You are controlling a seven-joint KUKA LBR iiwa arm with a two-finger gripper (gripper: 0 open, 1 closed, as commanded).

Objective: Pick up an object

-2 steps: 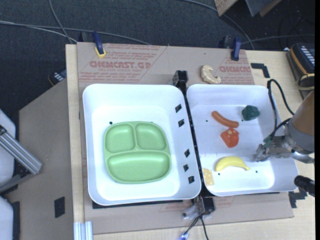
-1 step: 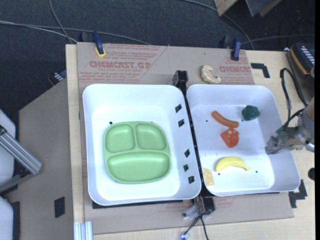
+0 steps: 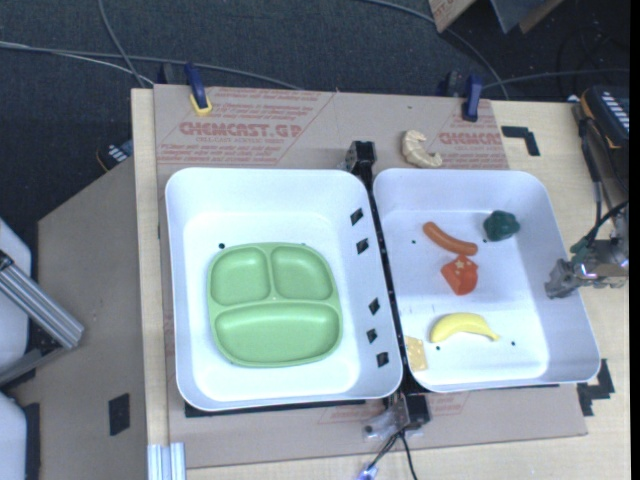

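The right bin [image 3: 560,353] holds several small objects. An orange-red sausage [image 3: 449,238] lies near its middle, with a red strawberry-like piece [image 3: 460,276] just below it. A dark green lump [image 3: 500,226] sits toward the back right. A yellow banana [image 3: 462,328] lies near the front, and a small pale yellow wedge [image 3: 416,351] rests against the front left wall. All of them lie loose and apart from each other.
The left bin [image 3: 185,268] holds a green divided plate [image 3: 274,302]. A beige lump [image 3: 421,148] lies on the bench behind the right bin. A small grey metal fitting with cables [image 3: 585,270] sits at the right bin's right rim. Clamps [image 3: 199,95] hold the board's back edge.
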